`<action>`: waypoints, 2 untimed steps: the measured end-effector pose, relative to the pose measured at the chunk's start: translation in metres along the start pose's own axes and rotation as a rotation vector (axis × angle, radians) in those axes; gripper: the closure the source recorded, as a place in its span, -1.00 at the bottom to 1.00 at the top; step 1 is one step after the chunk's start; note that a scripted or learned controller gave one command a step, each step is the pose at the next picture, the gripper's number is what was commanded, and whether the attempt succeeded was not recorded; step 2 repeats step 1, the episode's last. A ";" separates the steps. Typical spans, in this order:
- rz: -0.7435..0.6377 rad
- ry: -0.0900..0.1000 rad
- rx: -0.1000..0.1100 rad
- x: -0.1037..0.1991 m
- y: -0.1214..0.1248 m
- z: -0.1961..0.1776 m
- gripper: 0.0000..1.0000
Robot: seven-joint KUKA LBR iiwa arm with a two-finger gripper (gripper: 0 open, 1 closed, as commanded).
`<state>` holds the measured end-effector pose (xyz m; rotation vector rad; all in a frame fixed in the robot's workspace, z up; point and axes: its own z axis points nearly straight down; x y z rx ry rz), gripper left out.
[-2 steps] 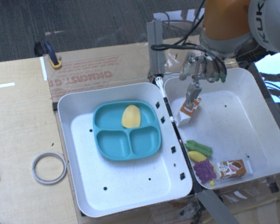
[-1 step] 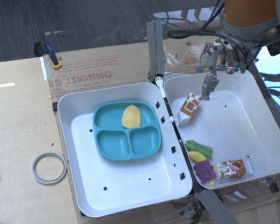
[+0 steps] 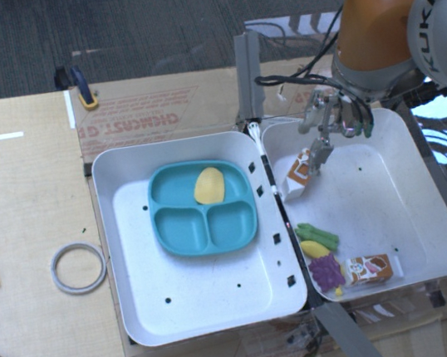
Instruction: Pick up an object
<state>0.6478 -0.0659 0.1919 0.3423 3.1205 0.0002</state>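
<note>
Looking down at the bench, you see the gripper [image 3: 318, 152] low over the right bin [image 3: 393, 188], its fingers closed on a small orange-and-white packet [image 3: 299, 175] near the bin's left wall. Your left bin [image 3: 131, 230] holds a teal divided plate [image 3: 206, 227] carrying a yellow piece [image 3: 209, 186].

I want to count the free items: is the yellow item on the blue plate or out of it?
On it. The yellow item lies inside the top compartment of the blue plate, within its rim, in the left bin.

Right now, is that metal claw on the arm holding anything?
End effector: closed on the small orange-and-white carton, at the right white bin's left side.
</note>
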 end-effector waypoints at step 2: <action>0.406 0.000 0.001 0.008 -0.036 0.075 -1.00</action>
